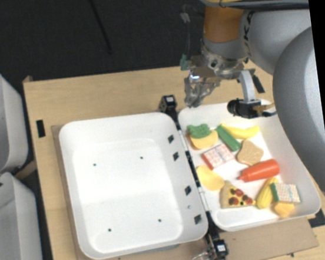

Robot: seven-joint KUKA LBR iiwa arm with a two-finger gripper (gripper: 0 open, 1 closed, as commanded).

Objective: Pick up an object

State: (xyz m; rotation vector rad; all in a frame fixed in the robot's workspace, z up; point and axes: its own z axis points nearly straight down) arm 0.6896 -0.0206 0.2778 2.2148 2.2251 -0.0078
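while the bench (49,171) carries two white bins side by side, the arm (268,29) comes in from the right, grey with an orange band, its wrist above the far edge of the right bin (296,156). the left bin (122,185) is beside it, their rims touching. the jaws (196,95) hang just above the right bin's far left corner; whether they are apart or together cannot be told, and nothing shows between them. toy foods crowd the right bin: a red carrot (259,171), a yellow banana (241,129), a pizza slice (236,196), a bread slice (249,154), a pink waffle (217,156), a green pickle (230,139) and a green-topped piece (199,131) nearest the jaws.
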